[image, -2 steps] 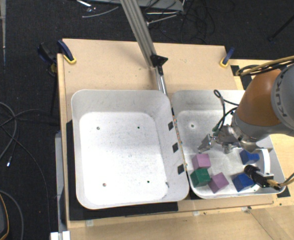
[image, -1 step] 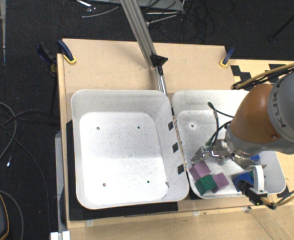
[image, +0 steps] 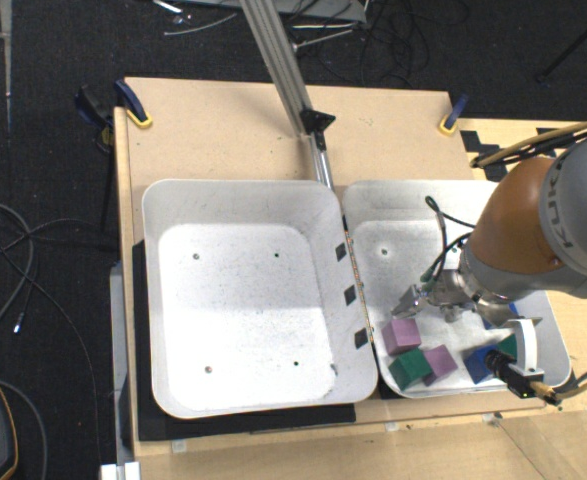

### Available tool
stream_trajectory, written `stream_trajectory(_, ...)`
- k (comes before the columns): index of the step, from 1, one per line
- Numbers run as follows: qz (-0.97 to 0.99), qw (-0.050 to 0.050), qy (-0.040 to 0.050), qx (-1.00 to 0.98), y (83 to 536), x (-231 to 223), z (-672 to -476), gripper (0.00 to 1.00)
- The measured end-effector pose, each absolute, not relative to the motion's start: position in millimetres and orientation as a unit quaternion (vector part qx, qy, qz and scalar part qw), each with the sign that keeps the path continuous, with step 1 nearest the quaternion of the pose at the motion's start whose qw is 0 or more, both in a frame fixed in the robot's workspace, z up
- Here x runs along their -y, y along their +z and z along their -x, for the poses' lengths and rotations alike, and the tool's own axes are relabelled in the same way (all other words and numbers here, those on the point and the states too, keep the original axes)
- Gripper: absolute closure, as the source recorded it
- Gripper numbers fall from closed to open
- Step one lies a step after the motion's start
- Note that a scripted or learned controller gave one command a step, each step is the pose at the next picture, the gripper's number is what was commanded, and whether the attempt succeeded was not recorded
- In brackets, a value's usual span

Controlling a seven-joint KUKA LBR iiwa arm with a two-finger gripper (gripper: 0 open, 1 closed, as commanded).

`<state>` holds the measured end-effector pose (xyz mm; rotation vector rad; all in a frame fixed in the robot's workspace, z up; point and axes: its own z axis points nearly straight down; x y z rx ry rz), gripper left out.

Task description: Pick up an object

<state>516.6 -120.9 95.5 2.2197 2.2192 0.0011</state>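
My jaws (image: 413, 303) hang low inside the right bin (image: 393, 213), reaching in from the far side of the desk (image: 223, 118) with my wrist bent over the near corner where the blocks lie. I cannot tell whether they are spread or closed; the metal tips blur together against the white floor. Nothing sits between them that I can make out, so I claim no hold.

The block I judge to be my target is the pink block (image: 404, 334), lying just below my jaws, close but seemingly apart from them. It is a small cube, pale purple-pink, matte, its top face turned a little askew. It looks light and firm, easy to pinch across two flat sides.

Past it, further below my jaws, sit a green block (image: 409, 369) and a purple block (image: 439, 362), touching each other or nearly so. Off to the side, under my wrist, is a blue block (image: 481, 365) beside something green and white I cannot identify. The blocks cluster in this corner likely because the bin's sloped walls gather them there. That crowding is why I come in from above at the nearest cube, which has free floor around it.

The left bin (image: 238, 298) lies well away from my jaws.
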Motion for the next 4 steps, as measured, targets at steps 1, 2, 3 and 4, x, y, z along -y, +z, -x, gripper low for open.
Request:
stream_trajectory(1, -0.709, 0.004, 0.0000, -0.706, 119, 191, -553.5, 0.00)
stream_trajectory(2, -0.704, -0.002, 0.0007, -0.710, 94, 103, -559.9, 0.00)
stream_trajectory(3, -0.705, 0.003, 0.0030, -0.709, 200, 69, -544.0, 0.00)
stream_trajectory(4, -0.709, 0.004, -0.0002, -0.705, 230, 182, -574.3, 0.00)
